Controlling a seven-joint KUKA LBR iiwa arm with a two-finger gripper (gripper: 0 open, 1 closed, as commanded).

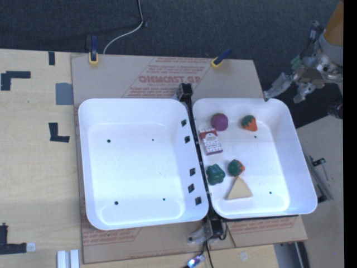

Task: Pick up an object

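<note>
Two shallow white bins sit side by side in the middle of the frame on a brown cardboard sheet (167, 77). The left bin (89, 149) shows four small dark dots on its floor. The right bin (290, 149) holds six small objects, all lying in its left and central part.

Counted from the top: one purple ball (219, 121) near the upper middle of the bin; one orange piece with a green top (249, 123) just to the right of it, apart from it; one small red and white box (210, 141) below the ball, close to the bin's left wall; one small item in green and red (235, 167) near the centre; one dark green lump (215, 174) to its lower left, near the left wall; one tan wedge (240, 189) right below the green and red item, close to both green pieces.

The gripper (285, 88) is at the upper right of the frame, above the bin's upper right corner and outside its rim, well apart from every object. Its two fingers are spread apart with nothing between them.

Two clamps, one yellow and blue (92, 50) and one blue (221, 57), pinch the upper edge of the cardboard.
</note>
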